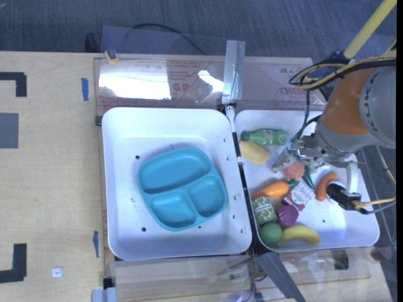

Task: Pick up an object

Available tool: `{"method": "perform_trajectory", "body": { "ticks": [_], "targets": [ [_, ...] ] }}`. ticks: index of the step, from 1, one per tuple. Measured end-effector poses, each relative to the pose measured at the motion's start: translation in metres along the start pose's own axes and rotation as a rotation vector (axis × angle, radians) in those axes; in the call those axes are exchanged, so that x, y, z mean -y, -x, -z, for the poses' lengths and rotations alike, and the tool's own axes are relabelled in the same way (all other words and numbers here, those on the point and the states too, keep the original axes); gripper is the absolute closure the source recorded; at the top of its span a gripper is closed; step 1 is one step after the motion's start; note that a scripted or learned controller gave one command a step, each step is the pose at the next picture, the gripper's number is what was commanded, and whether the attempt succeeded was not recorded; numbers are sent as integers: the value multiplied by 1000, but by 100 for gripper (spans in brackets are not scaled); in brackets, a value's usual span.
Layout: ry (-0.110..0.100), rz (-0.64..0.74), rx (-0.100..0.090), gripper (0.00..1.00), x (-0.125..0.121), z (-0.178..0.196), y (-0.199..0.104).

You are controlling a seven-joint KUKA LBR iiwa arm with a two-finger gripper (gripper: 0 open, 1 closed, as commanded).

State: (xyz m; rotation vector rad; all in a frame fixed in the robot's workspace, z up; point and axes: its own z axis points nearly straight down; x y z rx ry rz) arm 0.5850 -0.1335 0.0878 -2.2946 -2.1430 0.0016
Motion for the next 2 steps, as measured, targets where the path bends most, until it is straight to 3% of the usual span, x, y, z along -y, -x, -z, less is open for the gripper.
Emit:
{"method": "perform_trajectory", "body": {
  "ticks": [1, 2],
  "targets": [
    [18, -1, 3, 100, -5, 18, 1],
    [12, -60, -4, 100, -5, 102, -78]
  ]
}}
